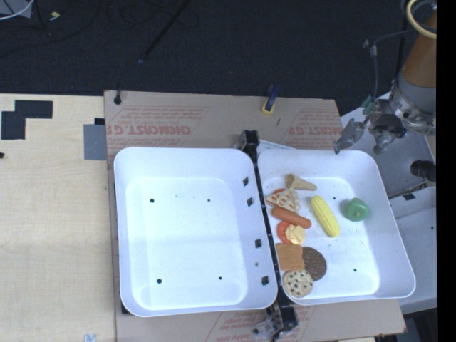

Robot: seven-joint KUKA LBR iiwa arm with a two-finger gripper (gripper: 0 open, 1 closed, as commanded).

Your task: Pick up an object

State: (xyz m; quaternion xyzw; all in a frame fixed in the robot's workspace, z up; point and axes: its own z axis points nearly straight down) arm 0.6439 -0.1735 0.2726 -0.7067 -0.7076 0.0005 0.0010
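Note:
The right bin holds toy food along its left side. A yellow corn cob lies near the middle, with a green round piece to its right. A red sausage, a pizza slice and a tan wedge lie further left. Below them sit a brown cracker, a dark cookie and a chocolate-chip cookie. My gripper hangs open above the bin's far right corner, with nothing between its fingers.
The left bin adjoins the right one along a black hinge strip. Both rest on a cardboard sheet. A blue and yellow clip stands at the sheet's far edge. A black fitting sticks out past the right bin.

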